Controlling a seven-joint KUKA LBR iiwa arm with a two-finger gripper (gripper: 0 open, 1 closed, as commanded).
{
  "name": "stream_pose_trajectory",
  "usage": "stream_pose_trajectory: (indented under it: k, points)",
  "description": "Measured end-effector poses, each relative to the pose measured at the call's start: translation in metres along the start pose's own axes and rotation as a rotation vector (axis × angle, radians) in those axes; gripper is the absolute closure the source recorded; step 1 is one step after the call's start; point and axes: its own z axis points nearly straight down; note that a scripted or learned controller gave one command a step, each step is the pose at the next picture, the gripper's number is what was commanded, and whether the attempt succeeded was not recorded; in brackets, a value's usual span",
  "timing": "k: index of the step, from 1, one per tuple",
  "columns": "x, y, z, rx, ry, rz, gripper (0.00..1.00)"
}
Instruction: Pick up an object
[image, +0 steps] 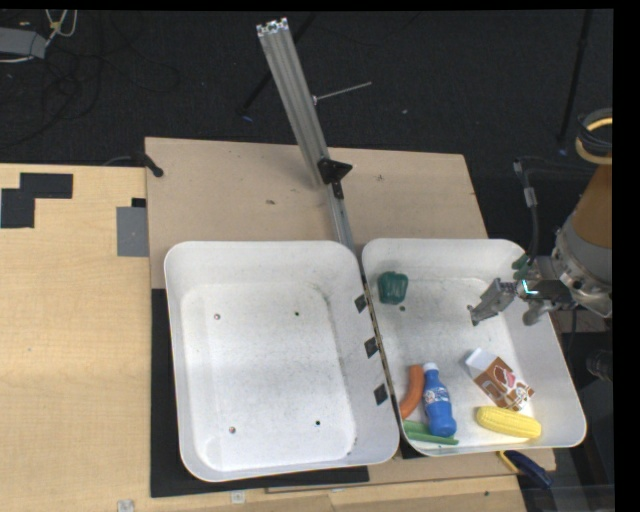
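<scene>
On the desk (250, 200), the left bin (190, 300) stands beside the right bin (450, 255). In the right bin lie a green object (392, 288) at 11 o'clock, then an orange piece (412, 390), a blue bottle (436, 400), a brown carton (502, 384) and a yellow corn (508, 423) toward 5 o'clock. The jaws (510, 300) hang spread at 2 o'clock, pinching nothing; the carton lies near, at their 6 o'clock, not touching.
</scene>
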Motion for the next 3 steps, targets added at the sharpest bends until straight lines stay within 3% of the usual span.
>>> stream_pose_trajectory:
  k: [1,3]
  points:
    - [-0.001,0.001,-0.002,-0.004,-0.001,0.003,0.0]
    - [0.008,0.007,0.09,0.001,0.0,0.005,0.0]
